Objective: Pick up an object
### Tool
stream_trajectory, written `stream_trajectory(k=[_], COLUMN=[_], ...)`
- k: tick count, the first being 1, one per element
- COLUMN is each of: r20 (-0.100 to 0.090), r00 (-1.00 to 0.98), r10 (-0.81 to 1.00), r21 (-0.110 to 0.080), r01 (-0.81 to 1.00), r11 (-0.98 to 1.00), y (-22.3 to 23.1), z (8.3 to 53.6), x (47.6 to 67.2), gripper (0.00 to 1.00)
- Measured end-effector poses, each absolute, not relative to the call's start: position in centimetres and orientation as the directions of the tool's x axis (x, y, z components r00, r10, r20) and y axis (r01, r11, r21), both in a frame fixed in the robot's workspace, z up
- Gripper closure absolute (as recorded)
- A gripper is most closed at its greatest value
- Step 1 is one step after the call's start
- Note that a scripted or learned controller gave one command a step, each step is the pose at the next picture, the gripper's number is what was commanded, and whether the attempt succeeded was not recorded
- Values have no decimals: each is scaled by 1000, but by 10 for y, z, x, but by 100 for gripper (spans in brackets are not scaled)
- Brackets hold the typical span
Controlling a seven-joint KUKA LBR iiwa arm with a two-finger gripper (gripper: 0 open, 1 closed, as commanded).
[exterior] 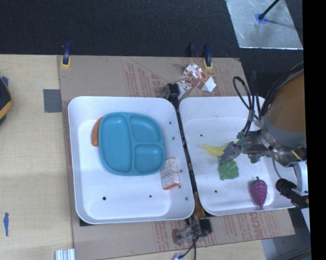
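Gripper (231, 152): low in the right bin (219, 202); whether it grips anything, cannot tell.
Green leafy toy (228, 170): just below the gripper.
Yellow banana toy (213, 149): just left of it.
Purple grape bunch (258, 191): near the front rim.
Left bin (128, 208): blue divided plate (132, 143) over an orange piece (94, 134); small packet (170, 173) beside it.

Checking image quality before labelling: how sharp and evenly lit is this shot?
Camera view: soft throughout; print on the packet unreadable; gripper blurred against the arm; white bins bright, nearly washed out; dark floor at top lacks detail.
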State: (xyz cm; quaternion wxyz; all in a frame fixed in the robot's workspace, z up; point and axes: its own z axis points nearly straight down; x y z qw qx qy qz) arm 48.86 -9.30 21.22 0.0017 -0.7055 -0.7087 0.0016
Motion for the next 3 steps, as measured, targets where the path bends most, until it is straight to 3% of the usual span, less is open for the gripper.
stream_trajectory(k=[1, 2, 3], r20=[-1, -2, -4], r00=[-5, -9, -12], r10=[1000, 1000, 1000], r21=[-5, -6, -7], r01=[1000, 1000, 1000], r11=[5, 9, 12], y=[-122, -123, -124], z=[105, 116, 126], x=[520, 520, 520], gripper=[0, 100, 100])
